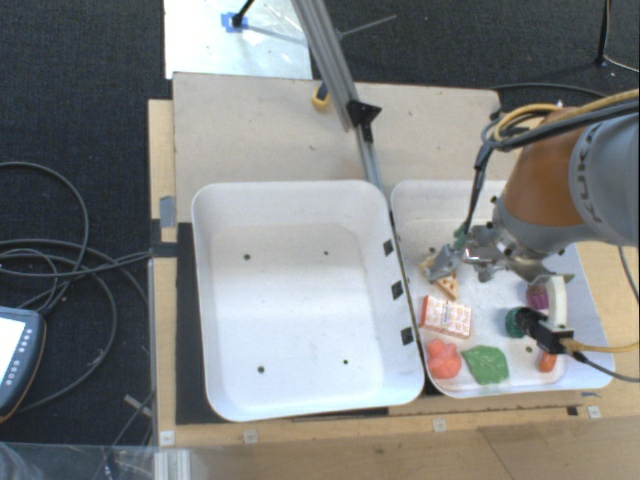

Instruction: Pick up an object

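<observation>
Nearest the camera, along the right bin (420, 200) front wall, a red-orange piece (443, 358) and a green piece (486, 364) are lying side by side, crowding that edge. Behind them a red-and-white packet (446, 316) is sitting just beside the dividing wall. A dark green object (519, 321), a purple item (539, 295) and a small orange piece (546, 361) are lying toward the right rim. The gripper (447, 265) is hanging low over a small wedge-shaped piece (447, 287); whether its fingers are apart or together cannot be told. The left bin (215, 213) is offering open room for moving.
</observation>
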Tool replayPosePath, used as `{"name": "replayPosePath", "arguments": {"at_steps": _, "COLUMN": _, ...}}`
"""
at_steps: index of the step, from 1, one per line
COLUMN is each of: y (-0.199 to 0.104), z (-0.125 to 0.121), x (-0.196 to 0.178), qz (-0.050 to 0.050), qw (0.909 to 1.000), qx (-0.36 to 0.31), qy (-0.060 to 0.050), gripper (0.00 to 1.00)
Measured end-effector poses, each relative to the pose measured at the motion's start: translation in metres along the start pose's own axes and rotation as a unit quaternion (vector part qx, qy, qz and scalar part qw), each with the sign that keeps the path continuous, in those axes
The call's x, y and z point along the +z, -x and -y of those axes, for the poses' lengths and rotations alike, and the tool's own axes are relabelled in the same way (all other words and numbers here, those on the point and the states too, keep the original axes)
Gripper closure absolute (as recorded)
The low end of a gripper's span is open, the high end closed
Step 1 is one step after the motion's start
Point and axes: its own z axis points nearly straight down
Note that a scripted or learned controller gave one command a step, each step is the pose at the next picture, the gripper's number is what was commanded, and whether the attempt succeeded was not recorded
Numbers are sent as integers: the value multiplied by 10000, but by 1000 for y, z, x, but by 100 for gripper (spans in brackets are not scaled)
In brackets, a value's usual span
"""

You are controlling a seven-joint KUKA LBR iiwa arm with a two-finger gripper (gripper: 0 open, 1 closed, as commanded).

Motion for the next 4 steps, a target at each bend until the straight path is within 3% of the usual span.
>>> {"name": "replayPosePath", "arguments": {"at_steps": 1, "y": 0, "z": 0, "x": 46, "qz": 1, "qw": 10000, "qx": 0, "qy": 0, "gripper": 0}}
{"name": "replayPosePath", "arguments": {"at_steps": 2, "y": 0, "z": -1, "x": 33, "qz": 5, "qw": 10000, "qx": 4, "qy": 29, "gripper": 100}}
{"name": "replayPosePath", "arguments": {"at_steps": 4, "y": -4, "z": -9, "x": -72, "qz": 12, "qw": 10000, "qx": -27, "qy": 60, "gripper": 100}}
